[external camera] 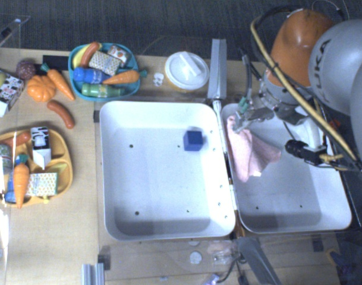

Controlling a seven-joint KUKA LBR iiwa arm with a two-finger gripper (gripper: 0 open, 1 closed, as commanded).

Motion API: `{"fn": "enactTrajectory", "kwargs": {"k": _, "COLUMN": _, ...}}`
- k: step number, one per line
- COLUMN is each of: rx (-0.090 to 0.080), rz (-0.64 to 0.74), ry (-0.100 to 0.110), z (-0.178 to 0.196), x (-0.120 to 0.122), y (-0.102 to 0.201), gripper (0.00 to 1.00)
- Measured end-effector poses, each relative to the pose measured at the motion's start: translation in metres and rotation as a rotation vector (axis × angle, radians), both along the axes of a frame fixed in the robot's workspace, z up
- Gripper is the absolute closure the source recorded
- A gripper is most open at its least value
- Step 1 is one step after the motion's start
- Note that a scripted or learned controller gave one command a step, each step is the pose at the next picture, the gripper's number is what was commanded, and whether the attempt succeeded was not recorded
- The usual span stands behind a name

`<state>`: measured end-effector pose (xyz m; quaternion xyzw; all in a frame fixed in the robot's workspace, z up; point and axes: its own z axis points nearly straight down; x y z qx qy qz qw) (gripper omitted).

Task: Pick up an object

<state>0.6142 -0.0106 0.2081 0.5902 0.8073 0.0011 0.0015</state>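
Note:
A pink cloth [247, 152] is in the right bin [299, 212], near its left wall, and its top corner is drawn up to my gripper [240, 116]. The gripper is over the bin's far left corner, and its fingers are pinched on that corner of the cloth. The rest of the cloth trails down and to the right below it. A small blue cube [193, 140] lies by itself in the left bin [163, 212], towards its far right side.
A white lidded tub [187, 70] stands behind the bins beside a grey upright post [216, 70]. Left of the bins are a blue bowl [104, 71] and a yellow tray [31, 168] of toy food, with loose toy vegetables [50, 88] on the bench.

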Motion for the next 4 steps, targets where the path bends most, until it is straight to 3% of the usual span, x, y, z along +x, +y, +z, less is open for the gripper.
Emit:
{"fn": "enactTrajectory", "kwargs": {"k": 1, "rx": 0.0, "rz": -0.081, "ry": 0.004, "z": -0.024, "x": -0.032, "y": -0.05, "gripper": 0.0}}
{"fn": "enactTrajectory", "kwargs": {"k": 2, "rx": 0.0, "rz": 0.058, "ry": 0.001, "z": -0.093, "x": -0.053, "y": -0.108, "gripper": 0.0}}
{"fn": "enactTrajectory", "kwargs": {"k": 3, "rx": -0.004, "rz": 0.024, "ry": -0.023, "z": -0.112, "x": -0.011, "y": -0.08, "gripper": 0.0}}
{"fn": "enactTrajectory", "kwargs": {"k": 4, "rx": -0.001, "rz": 0.216, "ry": 0.0, "z": -0.087, "x": -0.073, "y": -0.111, "gripper": 0.0}}
